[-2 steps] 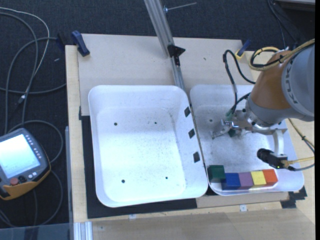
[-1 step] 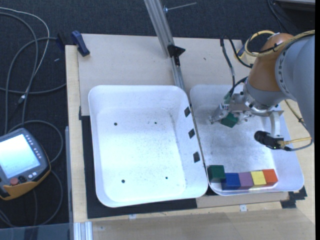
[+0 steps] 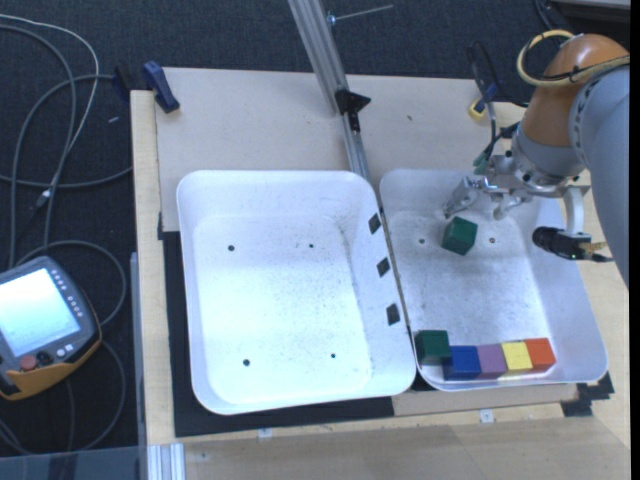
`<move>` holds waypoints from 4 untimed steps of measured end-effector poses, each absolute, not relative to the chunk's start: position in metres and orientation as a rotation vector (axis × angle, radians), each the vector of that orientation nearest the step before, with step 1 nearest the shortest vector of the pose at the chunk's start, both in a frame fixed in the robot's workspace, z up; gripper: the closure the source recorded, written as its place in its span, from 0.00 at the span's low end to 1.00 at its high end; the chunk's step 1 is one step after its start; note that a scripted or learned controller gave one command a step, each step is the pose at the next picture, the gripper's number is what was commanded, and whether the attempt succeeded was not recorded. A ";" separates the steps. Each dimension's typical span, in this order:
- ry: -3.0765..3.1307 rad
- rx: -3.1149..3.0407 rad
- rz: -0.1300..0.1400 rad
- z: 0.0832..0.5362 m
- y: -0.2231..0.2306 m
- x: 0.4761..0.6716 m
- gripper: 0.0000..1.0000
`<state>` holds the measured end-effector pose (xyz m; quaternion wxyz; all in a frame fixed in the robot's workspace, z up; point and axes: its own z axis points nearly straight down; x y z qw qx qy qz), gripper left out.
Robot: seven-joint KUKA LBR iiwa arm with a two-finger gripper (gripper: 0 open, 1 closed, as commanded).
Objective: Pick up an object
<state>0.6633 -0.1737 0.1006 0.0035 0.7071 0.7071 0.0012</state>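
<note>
1. the grey arm [image 3: 590,98] comes in from the right, its orange band [image 3: 575,63] high in the corner, wrist bent down over the far end of the right bin [image 3: 570,298].
2. the jaws [image 3: 487,196] hang just above that bin's floor, metal fingers [image 3: 458,203] splayed apart, so they look open with nothing between them.
3. right there, just below and a touch left of the fingertips, a dark green cube [image 3: 460,236] sits tilted on the bin floor, close to the jaws but not gripped.
4. down along the near wall of the same bin, a neat row of blocks touching side by side: green block [image 3: 432,345], blue block [image 3: 463,360], purple block [image 3: 491,358], yellow block [image 3: 516,355], orange block [image 3: 540,351].
5. the left bin [image 3: 200,208] lies beside it, speckled floor.
6. on the bench [image 3: 250,118], a blue clamp [image 3: 160,86] sits at the far left corner and a metal pole [image 3: 320,48] slants across toward the gap between the bins.
7. off to the left, on the dark floor, a teach pendant [image 3: 40,323] with a lit screen, cables [image 3: 60,118] looping above it.
</note>
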 end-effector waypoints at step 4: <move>2.224 2.219 0.002 0.100 -0.119 0.637 0.00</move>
